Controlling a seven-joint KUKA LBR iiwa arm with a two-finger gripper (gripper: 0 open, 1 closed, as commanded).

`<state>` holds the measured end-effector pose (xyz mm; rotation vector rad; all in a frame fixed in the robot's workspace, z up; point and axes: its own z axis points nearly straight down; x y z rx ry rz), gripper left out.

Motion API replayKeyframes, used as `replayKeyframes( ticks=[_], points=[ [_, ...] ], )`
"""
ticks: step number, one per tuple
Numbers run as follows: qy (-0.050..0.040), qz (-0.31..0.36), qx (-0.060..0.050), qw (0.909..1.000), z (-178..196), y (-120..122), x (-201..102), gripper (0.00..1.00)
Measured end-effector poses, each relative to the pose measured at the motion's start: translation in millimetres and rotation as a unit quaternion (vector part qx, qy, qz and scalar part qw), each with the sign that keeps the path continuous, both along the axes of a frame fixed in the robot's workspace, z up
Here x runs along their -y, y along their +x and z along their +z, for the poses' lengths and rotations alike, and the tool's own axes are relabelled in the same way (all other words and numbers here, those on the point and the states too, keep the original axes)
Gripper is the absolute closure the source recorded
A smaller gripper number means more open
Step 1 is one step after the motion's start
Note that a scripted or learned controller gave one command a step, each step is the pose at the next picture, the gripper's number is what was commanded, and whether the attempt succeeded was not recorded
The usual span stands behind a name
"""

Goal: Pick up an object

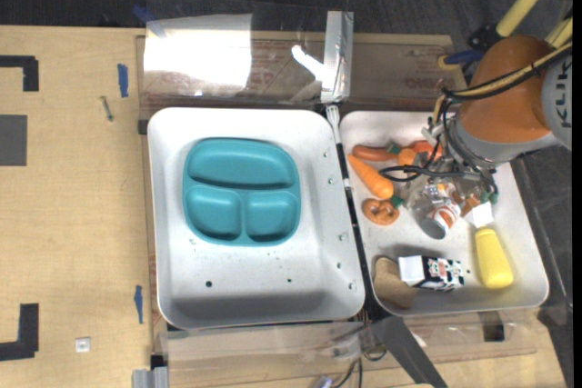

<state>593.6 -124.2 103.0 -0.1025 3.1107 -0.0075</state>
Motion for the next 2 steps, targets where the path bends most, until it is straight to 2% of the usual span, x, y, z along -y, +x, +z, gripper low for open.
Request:
replayKeyframes(
  ticks=[1,2],
  points=[
    [0.0027,-0.049,-0.006,0.9988,101,21,-24,1.00],
    [0.0015,0.005,-0.012,0.9999,116,-101,-19,1.00]
  ],
)
